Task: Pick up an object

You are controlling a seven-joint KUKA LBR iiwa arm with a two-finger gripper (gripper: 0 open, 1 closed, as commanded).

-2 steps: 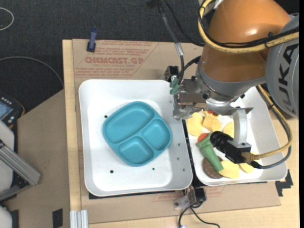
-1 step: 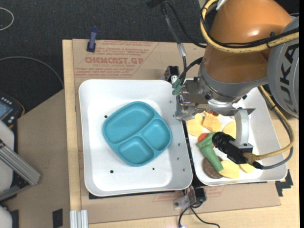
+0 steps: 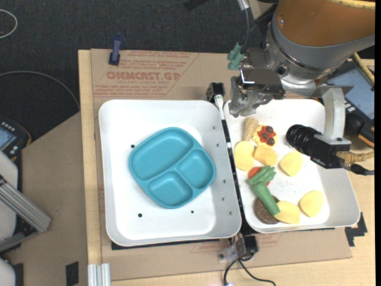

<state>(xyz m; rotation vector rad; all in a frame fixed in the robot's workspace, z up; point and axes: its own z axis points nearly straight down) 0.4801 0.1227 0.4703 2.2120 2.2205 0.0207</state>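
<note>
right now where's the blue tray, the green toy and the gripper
blue tray (image 3: 172, 167), camera view, on the ridge between its compartments
green toy (image 3: 265, 189), camera view, on the middle of its long body
gripper (image 3: 243, 103), camera view, at its lower end above the right bin

A blue, three-compartment plastic tray (image 3: 172, 167) lies mid-floor in the left shallow white bin (image 3: 119, 216) (slightly askew); a small blue clip (image 3: 115, 50) sits at the cardboard sheet's (image 3: 149, 73) far-left corner.

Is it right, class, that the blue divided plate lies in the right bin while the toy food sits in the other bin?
Not quite. The camera view shows the blue divided plate in the left bin; the toy food sits in the other, the right bin.
</note>
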